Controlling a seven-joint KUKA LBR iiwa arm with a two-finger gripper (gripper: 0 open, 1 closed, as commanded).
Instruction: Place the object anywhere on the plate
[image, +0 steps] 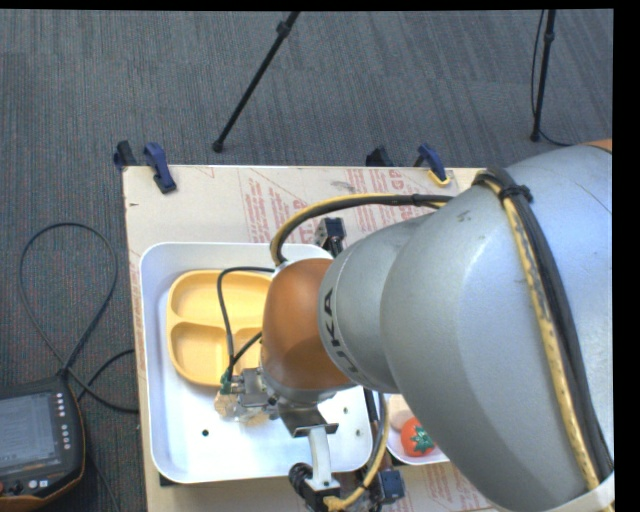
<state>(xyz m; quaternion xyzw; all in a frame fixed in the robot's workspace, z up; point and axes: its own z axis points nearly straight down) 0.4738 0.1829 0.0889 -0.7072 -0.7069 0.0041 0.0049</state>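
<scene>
A small red object (411, 437) with a green patch, rather like a strawberry, lay in the right bin (393, 452), well to the right of the gripper (243, 398). The gripper hung low over the left bin (150, 330), just off the near edge of the yellow divided plate (200, 322). The wrist hid the jaws, so their state could not be told. Blue clamps (160, 166) gripped the table's (230, 205) far edge.

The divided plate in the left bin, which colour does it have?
The divided plate is pale yellow, seen in the camera view from above.
</scene>
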